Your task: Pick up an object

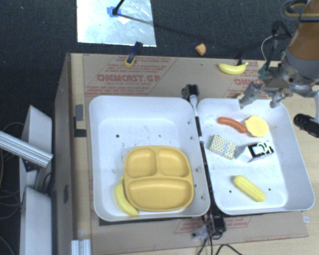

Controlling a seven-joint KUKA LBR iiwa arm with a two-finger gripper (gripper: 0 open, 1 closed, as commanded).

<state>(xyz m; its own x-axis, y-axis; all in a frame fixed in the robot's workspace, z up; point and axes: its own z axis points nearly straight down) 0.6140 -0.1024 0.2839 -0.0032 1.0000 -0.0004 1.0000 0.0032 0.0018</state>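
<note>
Yellow plastic fills much of the left bin (103, 116): a divided plate (158, 177) with a banana (123, 198) against its left edge. Red lettering on the bench board (128, 78) reads roughly "CHEMCAST GP". The right bin (295, 158) holds a patterned block (223, 146), a sausage (232, 124), a yellow disc (256, 126), a black-and-white box (260, 150) and a corn cob (249, 188). Above its far edge, at upper right, hangs the gripper (262, 99), fingers spread apart, pinching nothing.

Single fixed camera above bench (165, 70), slanted downward view.
</note>
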